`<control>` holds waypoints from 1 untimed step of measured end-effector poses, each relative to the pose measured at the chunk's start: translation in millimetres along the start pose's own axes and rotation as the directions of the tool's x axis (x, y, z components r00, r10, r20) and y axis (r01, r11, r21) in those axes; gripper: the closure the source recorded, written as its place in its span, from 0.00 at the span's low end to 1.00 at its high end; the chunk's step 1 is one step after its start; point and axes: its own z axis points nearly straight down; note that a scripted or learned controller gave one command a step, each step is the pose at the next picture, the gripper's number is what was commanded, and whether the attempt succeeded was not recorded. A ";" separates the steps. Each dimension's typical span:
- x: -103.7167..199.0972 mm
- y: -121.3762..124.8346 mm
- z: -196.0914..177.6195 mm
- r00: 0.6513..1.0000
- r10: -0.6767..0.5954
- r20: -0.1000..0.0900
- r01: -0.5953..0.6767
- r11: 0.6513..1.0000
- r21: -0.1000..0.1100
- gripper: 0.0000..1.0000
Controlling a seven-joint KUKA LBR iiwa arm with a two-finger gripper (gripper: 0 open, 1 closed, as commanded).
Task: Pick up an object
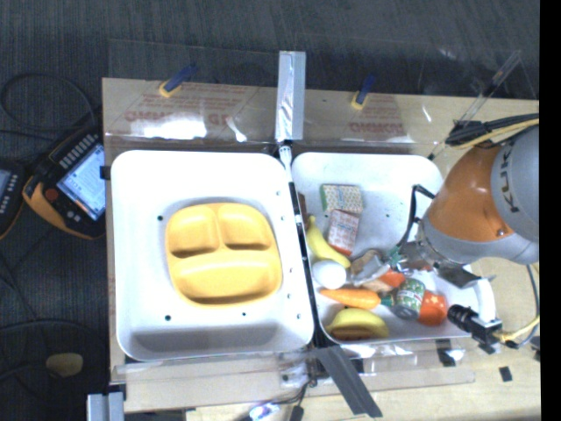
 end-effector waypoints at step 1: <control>-19.4 -18.9 -0.8 1.000 -0.017 0.002 0.017 1.000 -0.005 0.00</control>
